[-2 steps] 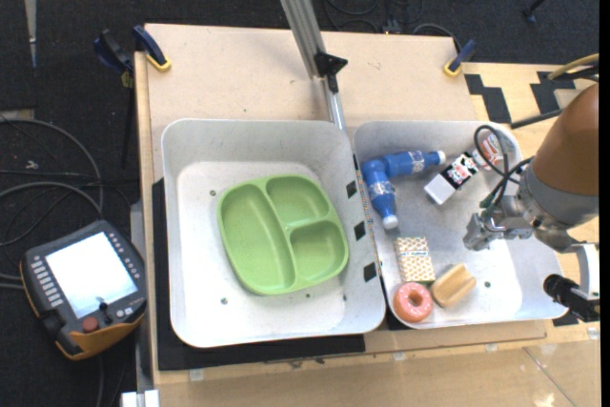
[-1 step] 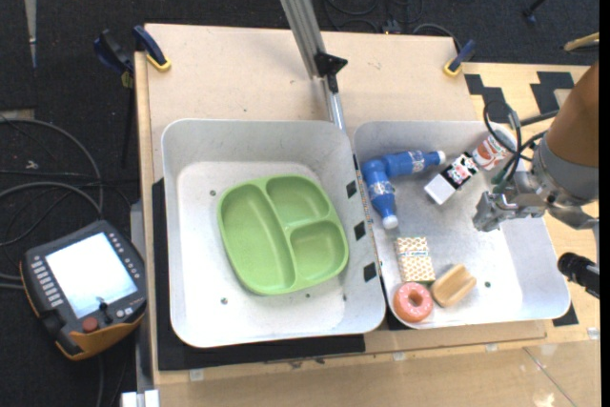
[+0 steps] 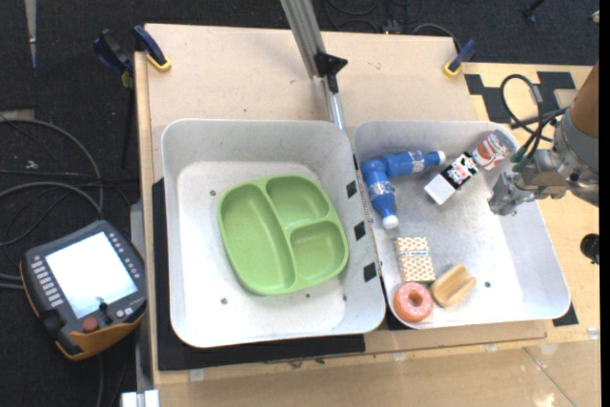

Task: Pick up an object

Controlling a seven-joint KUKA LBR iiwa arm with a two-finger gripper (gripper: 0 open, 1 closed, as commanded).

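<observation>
Left bin [image 3: 191,205]: green divided plate [image 3: 283,234]. Right bin [image 3: 534,281]: blue bottles [image 3: 386,176], checkered packet [image 3: 414,257], pink donut [image 3: 413,301], tan bread piece [image 3: 453,285], black-and-white carton [image 3: 451,178]. Claw [image 3: 505,197] above bin's right edge; its opening cannot be made out.

Count recorded: two white bins [image 3: 191,157]; one green divided plate [image 3: 283,234]; two blue bottles [image 3: 381,189]; one doughnut [image 3: 413,301]; one wafer [image 3: 413,258]; one bread roll [image 3: 453,285]; one black-and-white carton [image 3: 450,179]; one can [image 3: 495,149].
</observation>
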